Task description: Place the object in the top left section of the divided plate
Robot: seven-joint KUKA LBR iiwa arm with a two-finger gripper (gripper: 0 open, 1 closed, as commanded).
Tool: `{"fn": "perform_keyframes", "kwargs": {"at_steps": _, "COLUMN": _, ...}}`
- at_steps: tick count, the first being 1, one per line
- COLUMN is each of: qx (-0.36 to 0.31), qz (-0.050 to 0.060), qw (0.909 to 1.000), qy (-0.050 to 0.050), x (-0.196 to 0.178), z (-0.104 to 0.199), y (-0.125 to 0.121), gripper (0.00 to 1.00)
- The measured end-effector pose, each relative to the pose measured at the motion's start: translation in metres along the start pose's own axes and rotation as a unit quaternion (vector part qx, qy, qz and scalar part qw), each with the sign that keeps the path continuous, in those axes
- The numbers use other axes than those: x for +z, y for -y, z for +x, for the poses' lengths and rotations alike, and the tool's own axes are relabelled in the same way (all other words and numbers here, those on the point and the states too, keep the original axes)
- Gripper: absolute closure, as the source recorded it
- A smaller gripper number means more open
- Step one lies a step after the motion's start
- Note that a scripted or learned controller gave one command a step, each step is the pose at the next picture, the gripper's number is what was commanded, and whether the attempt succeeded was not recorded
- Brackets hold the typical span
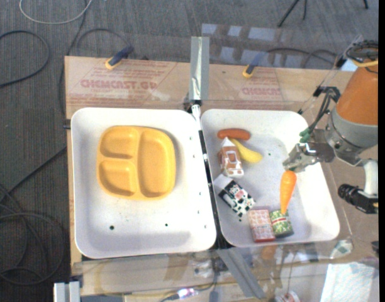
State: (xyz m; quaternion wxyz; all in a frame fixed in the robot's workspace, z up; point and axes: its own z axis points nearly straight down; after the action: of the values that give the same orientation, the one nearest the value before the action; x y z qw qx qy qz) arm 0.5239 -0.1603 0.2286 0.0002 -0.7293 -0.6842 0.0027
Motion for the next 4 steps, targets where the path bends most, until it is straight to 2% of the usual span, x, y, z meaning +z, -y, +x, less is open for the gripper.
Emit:
{"fn": "perform_keyframes", "kwargs": {"at_steps": 1, "qx": 0.175, "qz": -0.001, "qw": 0.9846, "qy": 0.000, "x": -0.139, "z": 0.119, "y": 0.011, "gripper": 1.00}}
{"fn": "perform_keyframes", "kwargs": {"at_steps": 2, "qx": 0.180, "qz": 0.001, "qw": 0.9836, "qy": -0.001, "x": -0.068, "z": 0.177, "y": 0.053, "gripper": 1.00}}
{"fn": "perform_keyframes", "kwargs": {"at_steps": 3, "qx": 0.176, "qz": 0.002, "qw": 0.9844, "qy": 0.000, "x": -0.031, "z": 0.246, "y": 0.057, "gripper": 1.00}}
{"fn": "perform_keyframes", "kwargs": {"at_steps": 4, "qx": 0.203, "qz": 0.000, "qw": 0.9792, "qy": 0.001, "x": -0.074, "z": 0.308, "y": -0.028, "gripper": 1.00}}
